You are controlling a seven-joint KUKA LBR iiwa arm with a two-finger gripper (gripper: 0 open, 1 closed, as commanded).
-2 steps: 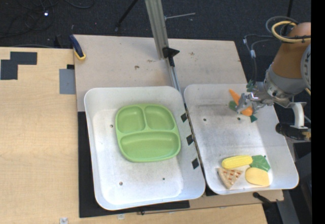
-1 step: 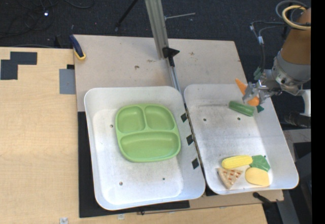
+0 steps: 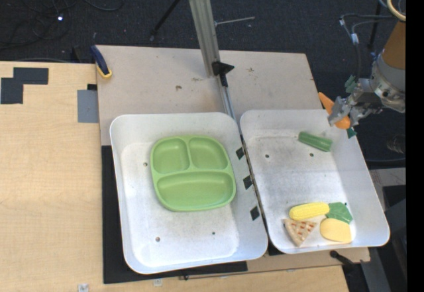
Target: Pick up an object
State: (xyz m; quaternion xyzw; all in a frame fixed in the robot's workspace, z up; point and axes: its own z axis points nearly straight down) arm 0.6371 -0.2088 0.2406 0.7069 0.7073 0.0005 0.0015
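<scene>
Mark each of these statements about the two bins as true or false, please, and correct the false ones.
1. The green divided plate lies in the left bin. True.
2. The corn cob lies on the green divided plate. False: it lies in the right bin, near its front corner.
3. The green cylinder lies apart from the other toys, toward the back of the right bin. True.
4. The pizza slice is in the left bin. False: it lies in the right bin, beside the yellow piece.
5. The gripper is above the left bin. False: it is at the right bin's back right edge.
</scene>
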